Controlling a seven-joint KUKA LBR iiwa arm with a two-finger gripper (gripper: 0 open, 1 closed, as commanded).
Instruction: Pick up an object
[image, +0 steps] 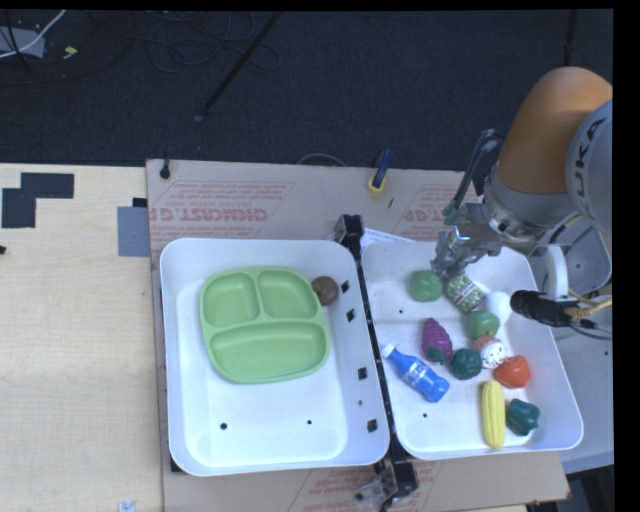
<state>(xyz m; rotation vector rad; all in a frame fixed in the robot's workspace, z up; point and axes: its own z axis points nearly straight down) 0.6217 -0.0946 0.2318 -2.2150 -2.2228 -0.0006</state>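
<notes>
I have the gripper (447, 262) poised over the green ball (425, 286) (right bin (560, 440)), approach stage; finger state I cannot tell. Next: descend squarely, then pinch.

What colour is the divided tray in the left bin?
Light green divided tray, seen clearly in the camera view.

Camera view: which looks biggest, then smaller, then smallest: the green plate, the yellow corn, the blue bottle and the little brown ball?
1. Green plate, by far the largest.
2. Yellow corn and blue bottle: they look about alike, so I won't rank them.
3. Brown ball, the smallest.
</notes>
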